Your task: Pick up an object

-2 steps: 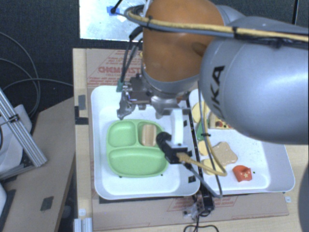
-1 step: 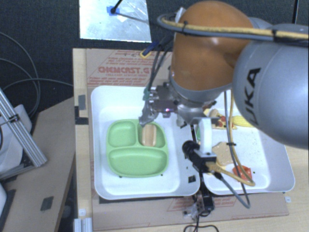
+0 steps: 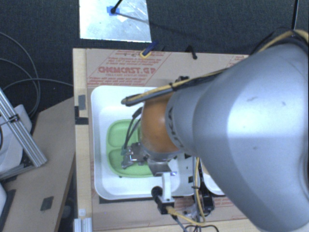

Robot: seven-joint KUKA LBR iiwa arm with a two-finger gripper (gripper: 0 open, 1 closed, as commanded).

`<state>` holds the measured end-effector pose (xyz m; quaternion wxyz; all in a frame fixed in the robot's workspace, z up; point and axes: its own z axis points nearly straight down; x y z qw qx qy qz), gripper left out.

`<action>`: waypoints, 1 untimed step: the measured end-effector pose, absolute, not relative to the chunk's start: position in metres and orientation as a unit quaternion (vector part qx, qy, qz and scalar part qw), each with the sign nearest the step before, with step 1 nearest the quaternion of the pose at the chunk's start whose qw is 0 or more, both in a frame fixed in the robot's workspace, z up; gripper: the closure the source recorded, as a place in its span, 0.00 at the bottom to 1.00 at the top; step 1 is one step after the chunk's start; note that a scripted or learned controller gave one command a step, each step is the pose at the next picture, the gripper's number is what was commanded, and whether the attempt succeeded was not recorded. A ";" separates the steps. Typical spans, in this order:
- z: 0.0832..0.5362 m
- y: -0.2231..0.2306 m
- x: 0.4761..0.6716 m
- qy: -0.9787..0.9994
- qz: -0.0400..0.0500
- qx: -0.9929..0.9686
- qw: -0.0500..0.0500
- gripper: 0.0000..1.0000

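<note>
While the arm [image 3: 241,124] is bent steeply down from the right over the left bin [image 3: 99,129], the reaching step is judged to be in hand. The pincer [image 3: 128,158] is seen low against the green object [image 3: 116,139] lying in that bin; its state cannot be told. A firm closure and a straight lift would be called for next.
</note>
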<state>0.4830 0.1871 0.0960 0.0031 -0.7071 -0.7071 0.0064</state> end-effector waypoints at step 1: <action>0.251 0.236 0.488 -0.710 -0.008 -0.704 -0.002 0.00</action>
